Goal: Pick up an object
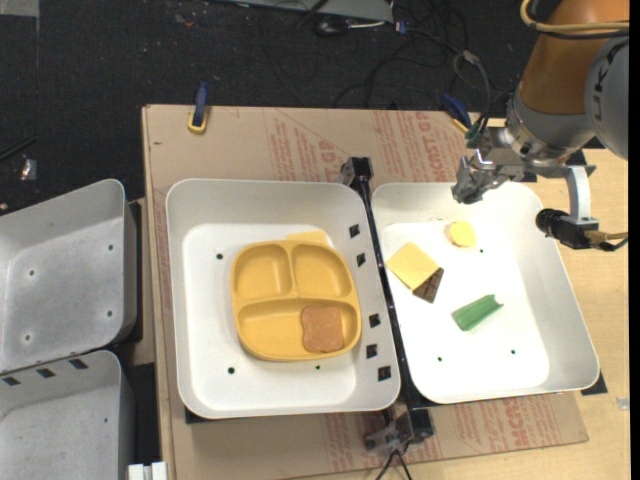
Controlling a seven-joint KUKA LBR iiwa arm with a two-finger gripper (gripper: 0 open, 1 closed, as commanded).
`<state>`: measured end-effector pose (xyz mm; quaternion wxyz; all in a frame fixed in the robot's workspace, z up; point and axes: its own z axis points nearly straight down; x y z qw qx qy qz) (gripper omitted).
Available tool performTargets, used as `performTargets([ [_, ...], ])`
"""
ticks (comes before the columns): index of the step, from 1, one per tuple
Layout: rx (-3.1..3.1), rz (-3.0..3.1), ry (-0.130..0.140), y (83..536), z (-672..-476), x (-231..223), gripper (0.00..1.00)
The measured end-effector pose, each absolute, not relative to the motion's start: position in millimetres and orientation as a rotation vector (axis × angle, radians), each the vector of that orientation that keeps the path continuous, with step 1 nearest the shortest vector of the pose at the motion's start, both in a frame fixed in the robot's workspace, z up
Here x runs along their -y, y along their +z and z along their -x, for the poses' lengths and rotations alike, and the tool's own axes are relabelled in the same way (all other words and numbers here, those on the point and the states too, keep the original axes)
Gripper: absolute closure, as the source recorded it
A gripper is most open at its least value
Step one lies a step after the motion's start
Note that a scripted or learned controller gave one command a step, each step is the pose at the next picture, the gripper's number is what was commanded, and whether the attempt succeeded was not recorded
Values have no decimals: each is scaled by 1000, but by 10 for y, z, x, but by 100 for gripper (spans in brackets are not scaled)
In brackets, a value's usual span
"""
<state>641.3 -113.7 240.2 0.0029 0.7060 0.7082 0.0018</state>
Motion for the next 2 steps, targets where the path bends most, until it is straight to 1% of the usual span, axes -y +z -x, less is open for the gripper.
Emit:
performTargets([
  [2,-2230,-2212,3,2536,-6406,117,100],
])
